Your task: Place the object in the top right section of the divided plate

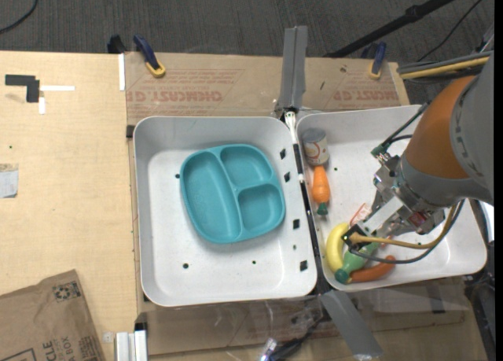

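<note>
Left bin [149,218] sits centre frame on the table [63,194]. In it lies a teal divided plate [232,193]: one long section on its left side, two smaller ones on its right. All three sections bare. Plate is slightly rotated, roughly mid-bin.

Right bin [346,127] is just beside it, rims touching along the middle divider. Contents are bunched along its left wall and lower left corner:
- small can [315,149] with a tan label, upper left of that bin
- toy carrot [320,183] right below the can, pointing down-frame
- yellow banana [335,245] in the lower left corner
- green item [353,261] pressed against the banana's right side, can't identify it further
- orange-red chili-shaped item [372,272] lying along the bin's bottom edge, touching the green one

Arm [452,143] comes in from the right of the frame, orange band visible, wrist down over the right bin. Hand [363,235] is low at the cluster in the lower left corner, right by the banana and the green item. Fingers are lost in cables and hardware: can't tell if they are spread or pressed together, and can't see anything pinched between them.

Which piece is the target can't be told; all the toys are in the right bin.

Cardboard sheet [236,84] at top of the frame, clamped at both ends.
</note>
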Robot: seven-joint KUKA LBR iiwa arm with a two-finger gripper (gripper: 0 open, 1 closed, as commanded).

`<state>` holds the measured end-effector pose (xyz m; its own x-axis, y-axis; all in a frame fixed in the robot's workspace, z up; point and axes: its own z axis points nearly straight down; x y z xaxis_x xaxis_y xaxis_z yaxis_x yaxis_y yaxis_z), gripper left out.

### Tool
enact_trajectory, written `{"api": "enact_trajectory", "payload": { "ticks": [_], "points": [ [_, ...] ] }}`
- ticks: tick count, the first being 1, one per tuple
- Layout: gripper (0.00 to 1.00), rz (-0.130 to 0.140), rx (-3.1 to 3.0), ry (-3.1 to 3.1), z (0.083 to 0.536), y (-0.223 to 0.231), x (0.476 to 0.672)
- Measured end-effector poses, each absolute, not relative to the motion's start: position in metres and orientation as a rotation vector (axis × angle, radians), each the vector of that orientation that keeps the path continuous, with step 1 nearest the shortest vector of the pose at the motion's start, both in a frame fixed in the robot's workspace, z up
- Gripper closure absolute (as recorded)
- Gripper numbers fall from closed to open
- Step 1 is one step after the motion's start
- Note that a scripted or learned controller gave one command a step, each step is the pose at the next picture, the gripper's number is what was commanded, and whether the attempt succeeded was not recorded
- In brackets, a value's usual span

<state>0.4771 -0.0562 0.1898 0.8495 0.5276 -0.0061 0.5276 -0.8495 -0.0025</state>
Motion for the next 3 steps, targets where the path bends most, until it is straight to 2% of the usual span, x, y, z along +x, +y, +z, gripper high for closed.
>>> {"api": "enact_trajectory", "payload": {
  "ticks": [1, 2, 3],
  "points": [
    [1.0, 0.009, -3.127, -0.319, 0.234, -0.038, 0.541],
    [1.0, 0.007, -3.127, -0.312, 0.19, -0.011, 0.624],
    [1.0, 0.002, -3.116, -0.403, 0.192, 0.044, 0.637]
  ]
}}
